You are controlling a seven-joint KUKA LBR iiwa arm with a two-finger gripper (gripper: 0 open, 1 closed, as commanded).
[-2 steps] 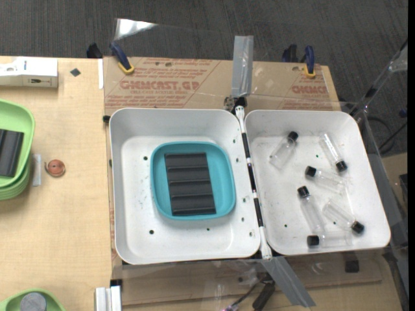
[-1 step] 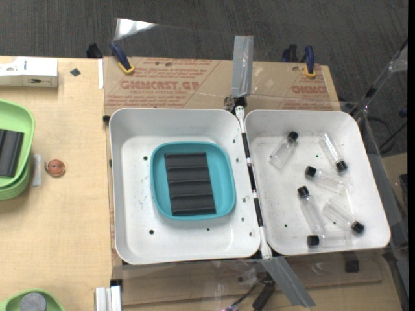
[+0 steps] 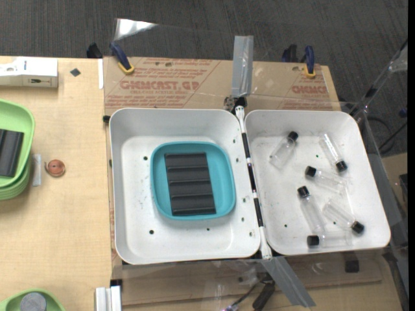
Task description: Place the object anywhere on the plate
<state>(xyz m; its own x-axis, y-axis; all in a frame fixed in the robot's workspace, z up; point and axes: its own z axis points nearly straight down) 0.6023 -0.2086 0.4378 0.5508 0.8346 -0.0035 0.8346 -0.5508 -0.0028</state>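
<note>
A teal plate (image 3: 159, 181) with rounded corners lies in the left white bin (image 3: 123, 193). A black ridged block (image 3: 189, 183) rests on the middle of the plate. In the right white bin (image 3: 369, 173) lie several clear plastic vials with black caps: one at the upper left (image 3: 283, 149), one at the upper right (image 3: 332, 153), others lower down (image 3: 342, 218).
A brown cardboard sheet (image 3: 168, 80) lies behind the bins, held by blue-and-yellow clamps (image 3: 120, 57). On the wooden bench at the left are a green tray (image 3: 14, 151), a white box (image 3: 27, 73) and a small copper disc (image 3: 55, 168).
</note>
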